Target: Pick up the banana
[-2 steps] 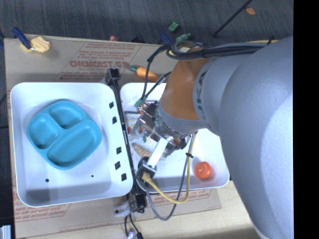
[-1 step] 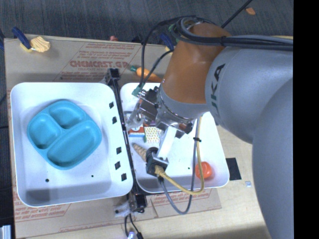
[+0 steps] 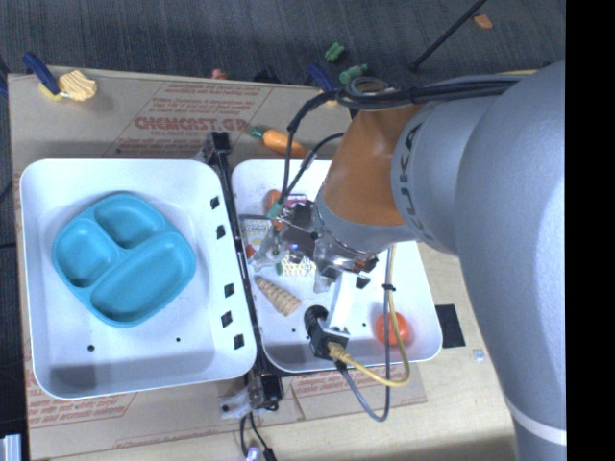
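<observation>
Here, jaws over right-hand bin (image 3: 288, 342)

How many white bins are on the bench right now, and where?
2. The left white bin holds a blue divided tray. The right white bin sits beside it, partly covered by the arm, so some contents may be hidden.

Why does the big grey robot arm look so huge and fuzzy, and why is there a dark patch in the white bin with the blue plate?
In the camera view, the grey arm with the orange band sits close to the lens, so it looms large and soft-edged; the sectioned blue plastic plate farther below looks sharper; the left white bin has a soft grey shadow near its lower-left corner, and its floor is bright with mild glare.
</observation>
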